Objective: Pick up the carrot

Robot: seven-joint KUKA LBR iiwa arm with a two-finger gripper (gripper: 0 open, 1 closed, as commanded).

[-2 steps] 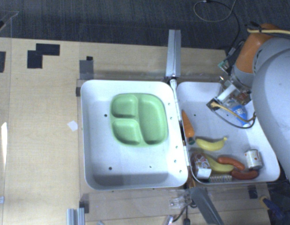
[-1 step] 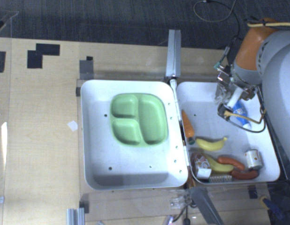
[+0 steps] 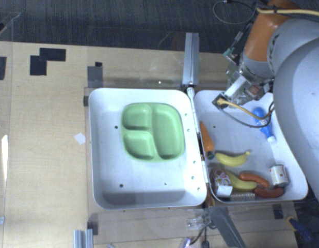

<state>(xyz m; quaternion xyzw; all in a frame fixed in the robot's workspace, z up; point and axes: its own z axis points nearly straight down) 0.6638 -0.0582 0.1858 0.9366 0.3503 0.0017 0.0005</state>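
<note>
The carrot [image 3: 205,137] is orange and slim. It lies lengthwise against the left wall of the right bin [image 3: 211,98], with its tip toward the back. My gripper [image 3: 241,88] hangs over the back of that bin, up and to the right of the carrot and well apart from it. The wrist and its fittings hide the fingers. Nothing hangs below the gripper.
A green divided plate [image 3: 152,130] lies in the left bin [image 3: 105,154]. The right bin also holds a banana [image 3: 232,158] just in front of the carrot, two red sausages [image 3: 254,179], a metal can [image 3: 278,175], a blue bottle [image 3: 263,119] and a small packet [image 3: 221,183].
</note>
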